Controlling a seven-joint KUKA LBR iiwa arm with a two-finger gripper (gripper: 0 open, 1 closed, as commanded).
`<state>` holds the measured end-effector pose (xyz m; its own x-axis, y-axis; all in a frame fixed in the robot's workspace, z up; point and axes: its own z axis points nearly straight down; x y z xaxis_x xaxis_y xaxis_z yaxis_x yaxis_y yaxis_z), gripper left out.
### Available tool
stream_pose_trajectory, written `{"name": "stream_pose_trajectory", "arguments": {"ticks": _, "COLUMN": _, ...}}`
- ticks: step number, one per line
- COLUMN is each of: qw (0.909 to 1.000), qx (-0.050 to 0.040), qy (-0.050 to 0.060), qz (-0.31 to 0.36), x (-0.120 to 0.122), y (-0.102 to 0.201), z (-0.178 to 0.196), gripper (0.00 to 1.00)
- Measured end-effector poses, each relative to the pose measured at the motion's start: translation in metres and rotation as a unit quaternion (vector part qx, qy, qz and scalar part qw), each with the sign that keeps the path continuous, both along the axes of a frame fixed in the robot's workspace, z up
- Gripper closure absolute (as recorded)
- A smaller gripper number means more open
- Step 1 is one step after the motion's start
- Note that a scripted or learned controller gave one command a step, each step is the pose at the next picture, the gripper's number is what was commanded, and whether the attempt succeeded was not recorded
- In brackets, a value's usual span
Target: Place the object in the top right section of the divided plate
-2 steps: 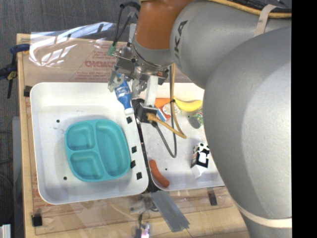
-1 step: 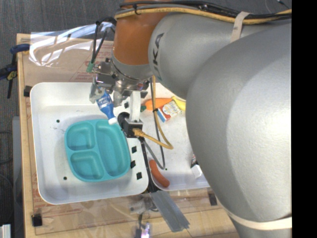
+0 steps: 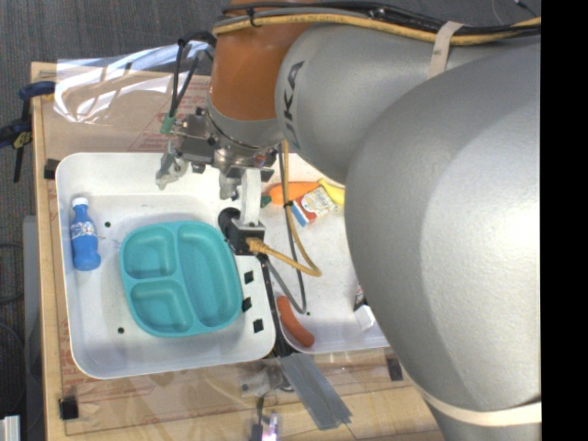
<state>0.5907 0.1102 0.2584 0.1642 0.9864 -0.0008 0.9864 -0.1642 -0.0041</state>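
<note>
The task looks barely begun: the gripper (image 3: 197, 159), open or closed I cannot tell, hangs just beyond the teal divided plate (image 3: 179, 278), whose sections all lie bare, while the blue bottle (image 3: 84, 234), perhaps the object, lies apart to its view-left, yet to be fetched.

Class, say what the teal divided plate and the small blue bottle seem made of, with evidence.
Teal divided plate: probably moulded plastic, smooth; uniform colour, rounded raised dividers. Small blue bottle: likely plastic too, with white cap and pale label; too small for certainty.
</note>
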Motion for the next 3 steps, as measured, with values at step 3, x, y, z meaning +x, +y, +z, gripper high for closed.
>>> {"name": "stream_pose_trajectory", "arguments": {"ticks": 3, "qw": 0.9438, "qx": 0.0004, "qy": -0.001, "qz": 0.33, "x": -0.027, "y": 0.003, "z": -0.067, "gripper": 1.0}}
